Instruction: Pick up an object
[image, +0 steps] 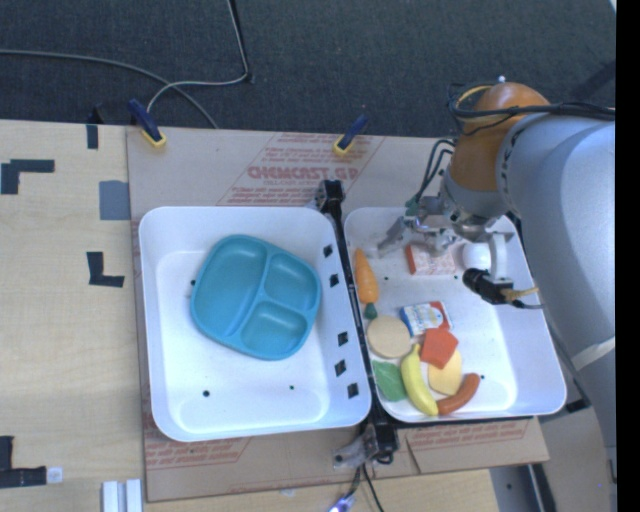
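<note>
The tool sits low in the upper part of the right bin, right of centre in the frame, under the arm's orange band. Its metal parts splay out over a small red-and-white packet, which lies just below it, but whether the tool is open or closed cannot be told from this slanted view, and nothing is clearly seen held in it.

The rest of the objects in the right bin lie below and to the left. An orange carrot rests against the bin's left wall. Lower down are a round beige disc, a small blue-and-white carton, a red block, a yellow banana, a green piece beside the banana, a pale yellow piece and a brown sausage, all crowded together near the bin's lower edge.

The left bin holds a blue divided plate, lying tilted towards the upper half of it. Both bins stand on a cardboard sheet on the bench.
</note>
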